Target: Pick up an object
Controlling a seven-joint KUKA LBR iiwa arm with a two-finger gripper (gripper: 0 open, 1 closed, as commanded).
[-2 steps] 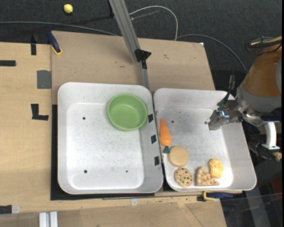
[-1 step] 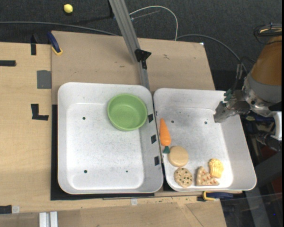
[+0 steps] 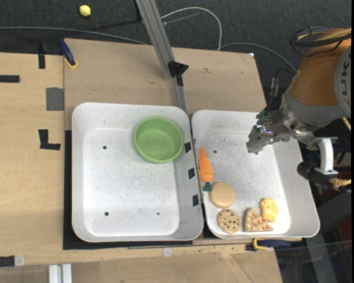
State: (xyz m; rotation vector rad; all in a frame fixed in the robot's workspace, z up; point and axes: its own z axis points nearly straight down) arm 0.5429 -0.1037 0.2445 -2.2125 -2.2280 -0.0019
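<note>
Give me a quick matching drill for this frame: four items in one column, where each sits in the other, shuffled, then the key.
Items:
1. green bowl
2. toy carrot
3. gripper
4. yellow ball

Places:
A. on the dark floor beyond the bench
B. above the right bin's far part
C. far part of the left bin
D. right bin, along its left wall

Pairs: 1-C, 2-D, 3-B, 4-A

The grey arm with its orange band (image 3: 325, 78) is cut off by the right edge; its dark two-finger gripper (image 3: 258, 141) is too small and blurred to show how the fingers stand
</note>
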